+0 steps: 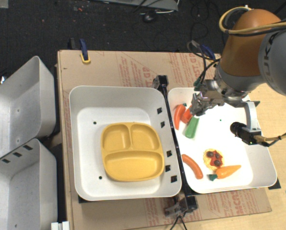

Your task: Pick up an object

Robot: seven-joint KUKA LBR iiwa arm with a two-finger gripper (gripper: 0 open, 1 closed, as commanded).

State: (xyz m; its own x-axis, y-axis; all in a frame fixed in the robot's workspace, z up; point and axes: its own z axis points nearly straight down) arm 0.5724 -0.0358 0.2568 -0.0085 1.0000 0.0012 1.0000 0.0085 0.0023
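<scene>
My gripper (199, 109) hangs over the back left part of the right bin (239, 183). Right beneath and beside it lie an orange-red piece (181, 114) and a green piece (191, 128), close together. The fingers are dark and small against the bin floor. Nearer the front of that bin lie a red sausage (192, 166), a small pizza slice with dark toppings (213, 158) and an orange carrot (226, 172).
The left bin (85, 109) holds a yellow divided plate (132, 151). A dark divider with clips (171, 128) runs between the bins. A black fitting with a cable (244, 132) sits at the right bin's right side. White housings (18, 128) stand at far left.
</scene>
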